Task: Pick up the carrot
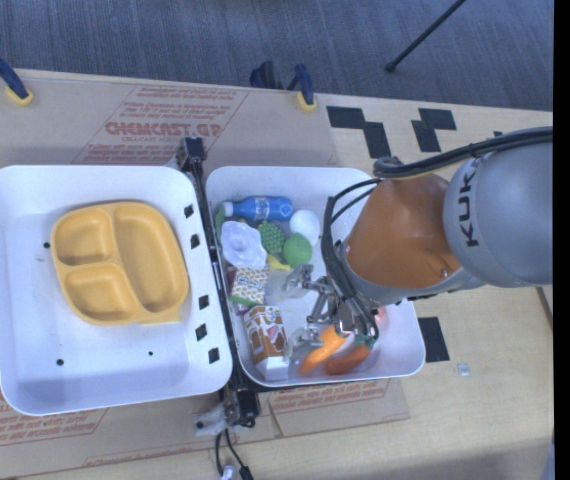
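Observation:
The orange carrot point(317, 354) lies near the front wall of the right bin point(405, 353), slanting up to the right. A redder, sausage-like item point(351, 361) lies just to its right. My gripper point(338, 324) hangs low over the carrot's upper end, at the tip of the grey arm with its orange band point(400, 238). The metal wrist parts hide where gripper and carrot meet, so I cannot tell whether they touch.
The right bin also holds a blue bottle point(260, 209), a white egg shape point(305, 224), green toy food point(297, 250), a white crumpled item point(241, 242) and small printed cartons point(265, 330). A yellow divided plate point(120, 261) sits in the left bin point(10, 298).

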Controlling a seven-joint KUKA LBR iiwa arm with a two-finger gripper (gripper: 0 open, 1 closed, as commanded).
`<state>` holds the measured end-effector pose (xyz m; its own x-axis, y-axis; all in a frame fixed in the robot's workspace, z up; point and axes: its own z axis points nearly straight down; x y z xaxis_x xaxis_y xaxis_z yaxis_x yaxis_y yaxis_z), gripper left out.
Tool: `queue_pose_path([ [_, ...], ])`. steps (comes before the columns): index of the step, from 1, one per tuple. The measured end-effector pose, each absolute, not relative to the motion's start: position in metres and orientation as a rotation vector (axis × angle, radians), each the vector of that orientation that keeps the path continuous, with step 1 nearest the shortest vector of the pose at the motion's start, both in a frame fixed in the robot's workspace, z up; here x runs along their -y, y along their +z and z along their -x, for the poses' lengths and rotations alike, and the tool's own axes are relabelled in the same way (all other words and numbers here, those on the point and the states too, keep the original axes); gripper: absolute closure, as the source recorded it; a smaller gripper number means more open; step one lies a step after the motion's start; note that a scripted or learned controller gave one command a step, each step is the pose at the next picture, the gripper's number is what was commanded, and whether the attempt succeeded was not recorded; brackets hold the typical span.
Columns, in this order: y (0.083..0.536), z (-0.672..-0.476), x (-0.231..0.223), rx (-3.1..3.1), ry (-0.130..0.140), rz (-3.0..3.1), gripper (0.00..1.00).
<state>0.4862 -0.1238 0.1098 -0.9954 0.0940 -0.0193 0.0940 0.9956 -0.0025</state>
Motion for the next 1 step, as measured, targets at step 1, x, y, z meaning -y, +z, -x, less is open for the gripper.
queue_pose_path([
  [1, 0.109, -0.4875, 0.1248, -3.112, -0.017, 0.115, 0.0],
])
